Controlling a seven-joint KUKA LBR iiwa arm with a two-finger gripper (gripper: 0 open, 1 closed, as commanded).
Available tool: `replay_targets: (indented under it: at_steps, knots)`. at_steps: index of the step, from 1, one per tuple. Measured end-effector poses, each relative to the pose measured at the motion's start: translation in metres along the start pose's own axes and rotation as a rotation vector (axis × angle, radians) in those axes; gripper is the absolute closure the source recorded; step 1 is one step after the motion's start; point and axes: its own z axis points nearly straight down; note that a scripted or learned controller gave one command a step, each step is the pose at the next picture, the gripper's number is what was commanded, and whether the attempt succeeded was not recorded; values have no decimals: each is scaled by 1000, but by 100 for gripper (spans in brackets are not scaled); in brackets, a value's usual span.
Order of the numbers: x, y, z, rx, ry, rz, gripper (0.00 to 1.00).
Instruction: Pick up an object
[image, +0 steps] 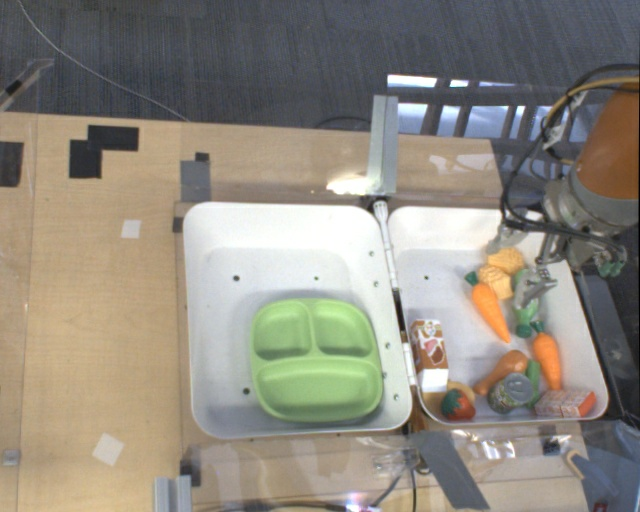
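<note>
Hovering over right bin (590, 330) far-right corner: gripper (533, 287), finger spread cannot be told; orange carrot (490, 310) just beside; green divided plate (315, 360) in left bin (215, 300).

A green divided plate (316, 359) lies in the left white bin (215, 250), mid-frame; black patches (101, 148) mark the wooden table (90, 330) upper left.

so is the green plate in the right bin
No, the green plate lies in the left bin; the right bin holds the toy food.
</note>
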Motion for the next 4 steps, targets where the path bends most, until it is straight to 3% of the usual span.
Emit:
replay_targets:
  at_steps: [1,2,3,4]
  knots:
    - [-6,-26,114,8,-16,6,0]
    - [1,12,130,1,-3,-20,0]
    - [-4,12,115,5,-19,-23,100]
    - [-12,-1,-12,6,-10,-178,100]
